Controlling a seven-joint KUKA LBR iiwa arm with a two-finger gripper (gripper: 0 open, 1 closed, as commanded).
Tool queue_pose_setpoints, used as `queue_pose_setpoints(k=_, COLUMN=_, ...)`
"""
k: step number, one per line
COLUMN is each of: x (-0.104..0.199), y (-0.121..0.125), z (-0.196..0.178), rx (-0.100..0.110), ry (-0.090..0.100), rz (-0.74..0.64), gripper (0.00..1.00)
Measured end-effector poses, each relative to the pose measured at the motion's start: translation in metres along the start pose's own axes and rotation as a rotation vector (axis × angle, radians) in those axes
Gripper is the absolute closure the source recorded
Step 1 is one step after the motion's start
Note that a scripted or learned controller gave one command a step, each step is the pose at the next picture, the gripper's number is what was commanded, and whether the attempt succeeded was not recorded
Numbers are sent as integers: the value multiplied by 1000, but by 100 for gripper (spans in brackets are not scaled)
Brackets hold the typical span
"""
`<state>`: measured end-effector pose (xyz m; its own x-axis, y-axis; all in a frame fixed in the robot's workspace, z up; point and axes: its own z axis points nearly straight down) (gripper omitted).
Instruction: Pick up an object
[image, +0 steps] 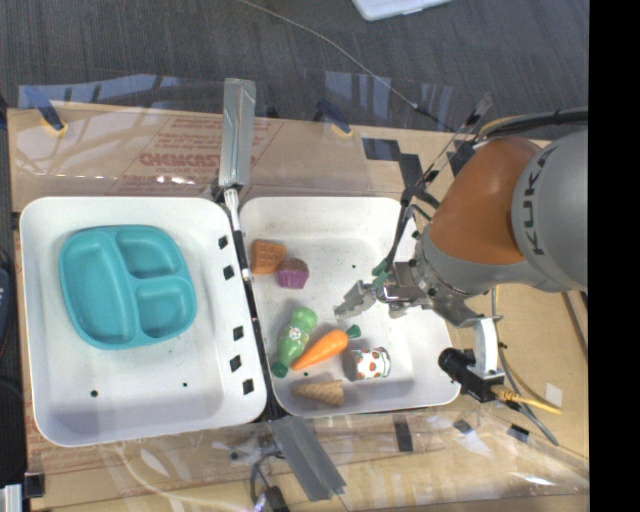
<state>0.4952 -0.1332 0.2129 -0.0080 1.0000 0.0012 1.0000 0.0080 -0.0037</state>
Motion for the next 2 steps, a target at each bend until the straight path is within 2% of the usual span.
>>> queue_pose_setpoints(k=1, x=4, y=-5, z=115, rx=-16, ry=-5, rz=-233, gripper=0)
queue_pose_setpoints(k=2, x=0, y=-1, z=102, rx=-27, ry=-13, rz=-235, gripper=100)
